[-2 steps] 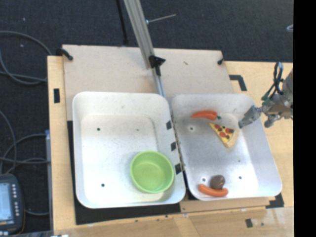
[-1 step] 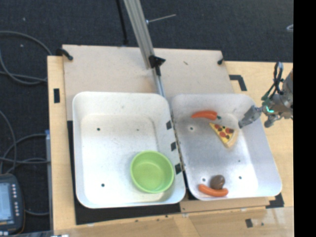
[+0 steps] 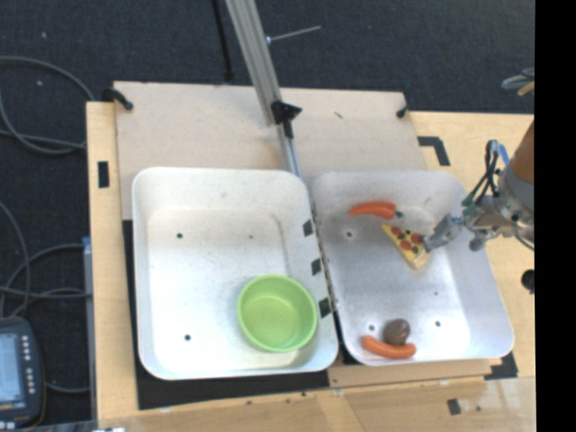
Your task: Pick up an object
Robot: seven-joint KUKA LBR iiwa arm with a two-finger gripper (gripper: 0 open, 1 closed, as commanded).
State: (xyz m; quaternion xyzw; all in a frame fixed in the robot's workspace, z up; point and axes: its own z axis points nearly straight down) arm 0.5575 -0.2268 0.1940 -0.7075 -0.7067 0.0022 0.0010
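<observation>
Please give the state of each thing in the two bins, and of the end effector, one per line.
Green bowl: upright, in left bin.
Pizza slice: flat, in right bin.
Upper sausage: lying flat.
Lower sausage: lying against brown ball.
End effector: low beside pizza slice.

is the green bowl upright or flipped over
Upright: the bowl shows its open hollow and rim facing up, sitting in the left bin.
</observation>
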